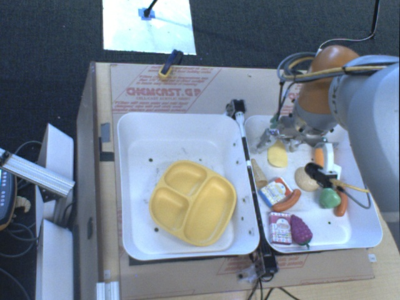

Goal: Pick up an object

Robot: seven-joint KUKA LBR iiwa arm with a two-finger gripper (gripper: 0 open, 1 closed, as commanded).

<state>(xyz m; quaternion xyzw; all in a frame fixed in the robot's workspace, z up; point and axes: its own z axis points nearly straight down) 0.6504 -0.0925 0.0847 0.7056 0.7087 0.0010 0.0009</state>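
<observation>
Setting: robotics lab or test cell. Evidence: a grey arm [365, 99] with an orange band ends in a gripper [279, 136] low over the right white bin [369, 230]. Left of the gripper, a second white bin [134, 167] holding a yellow divided plate [192, 202]. Just below the gripper, toy food: a purple grape bunch [301, 229], a sausage [287, 200]. Both bins rest on a printed cardboard sheet [165, 86]. Far left of the gripper, aluminium framing [34, 170] and loose cables [15, 230]; dark carpet [50, 42] beyond.
</observation>
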